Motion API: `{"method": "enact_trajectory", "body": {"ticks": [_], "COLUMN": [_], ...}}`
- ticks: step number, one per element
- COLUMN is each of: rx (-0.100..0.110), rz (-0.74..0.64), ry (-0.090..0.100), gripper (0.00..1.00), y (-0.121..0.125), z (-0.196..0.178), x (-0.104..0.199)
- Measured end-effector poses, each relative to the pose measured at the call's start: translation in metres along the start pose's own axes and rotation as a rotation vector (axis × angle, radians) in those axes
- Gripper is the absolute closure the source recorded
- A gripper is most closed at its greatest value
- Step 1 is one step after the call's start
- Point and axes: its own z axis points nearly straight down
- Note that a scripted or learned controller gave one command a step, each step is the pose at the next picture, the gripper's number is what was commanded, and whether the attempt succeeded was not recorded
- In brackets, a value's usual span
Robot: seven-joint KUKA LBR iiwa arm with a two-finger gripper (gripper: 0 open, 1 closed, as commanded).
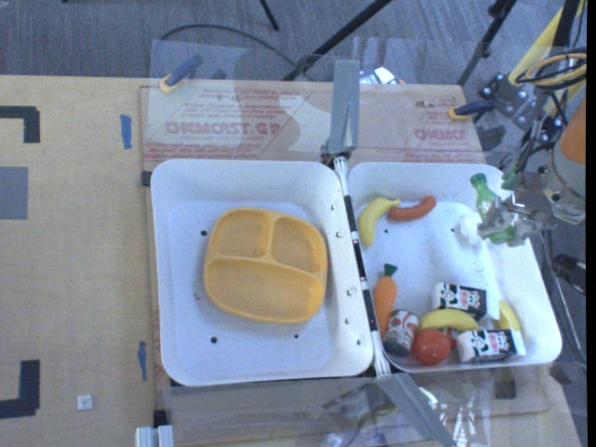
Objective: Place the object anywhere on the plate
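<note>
Plate (265,264) yellow, three compartments, bare, centred in left bin (177,250). Gripper (503,220) over right bin's (545,329) far right edge, well right of plate; green bottle (485,199) at its fingers, grip and finger state cannot tell. Right of plate: banana (372,218), sausage (411,209), carrot (385,296), tomato (430,345), two milk cartons (461,298).

You are looking down on two white bins. An orange divided plate (265,265) is lying in the left bin (177,343). The gripper (503,220) is hovering over the right bin (545,333), above bananas, a carrot (386,296) and a tomato (430,346).
</note>
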Motion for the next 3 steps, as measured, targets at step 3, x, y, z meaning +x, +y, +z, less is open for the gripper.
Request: {"method": "enact_trajectory", "body": {"ticks": [3], "rx": [0.003], "rz": [-0.149], "ry": [0.000], "gripper": [1.00], "y": [-0.032], "z": [0.012], "x": [0.251]}}
